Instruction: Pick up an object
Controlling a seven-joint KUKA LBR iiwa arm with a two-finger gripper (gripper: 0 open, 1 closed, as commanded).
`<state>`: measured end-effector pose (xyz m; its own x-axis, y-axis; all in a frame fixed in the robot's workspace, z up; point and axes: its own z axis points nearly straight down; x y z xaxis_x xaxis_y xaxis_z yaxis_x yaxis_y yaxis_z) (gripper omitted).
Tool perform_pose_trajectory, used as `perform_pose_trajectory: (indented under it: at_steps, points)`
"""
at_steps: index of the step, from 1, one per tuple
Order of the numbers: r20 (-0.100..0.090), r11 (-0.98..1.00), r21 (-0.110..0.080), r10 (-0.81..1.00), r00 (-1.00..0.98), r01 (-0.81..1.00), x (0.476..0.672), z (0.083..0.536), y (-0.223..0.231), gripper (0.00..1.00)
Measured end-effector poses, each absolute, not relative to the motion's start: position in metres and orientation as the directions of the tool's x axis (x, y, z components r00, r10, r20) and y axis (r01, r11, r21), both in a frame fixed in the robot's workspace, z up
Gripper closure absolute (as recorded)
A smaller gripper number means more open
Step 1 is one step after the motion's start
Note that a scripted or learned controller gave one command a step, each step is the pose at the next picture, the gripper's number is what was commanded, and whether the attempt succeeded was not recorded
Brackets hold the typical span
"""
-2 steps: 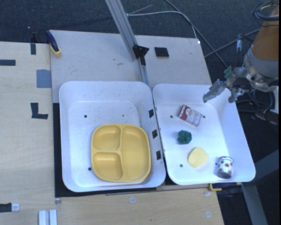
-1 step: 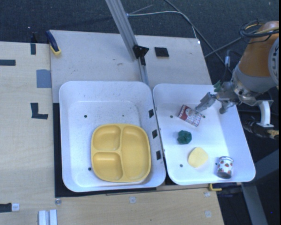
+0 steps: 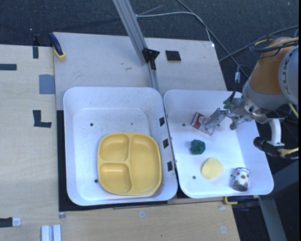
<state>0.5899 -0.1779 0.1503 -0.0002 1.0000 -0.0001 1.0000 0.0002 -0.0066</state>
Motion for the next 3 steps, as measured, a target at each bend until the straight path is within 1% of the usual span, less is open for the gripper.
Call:
perform_pose_trajectory:
  at_steps: [1,2,3]
  points:
    - [0.001,0.001,-0.008,1.000,-0.001,1.000,0.584,0.092,-0.168,0.00]
    - [0.000,0.002,-0.003,1.000,-0.002,1.000,0.586,0.106,-0.168,1.00]
    - [-0.001,0.002,0.003,1.000,-0.002,1.000,0.582,0.153,-0.160,1.00]
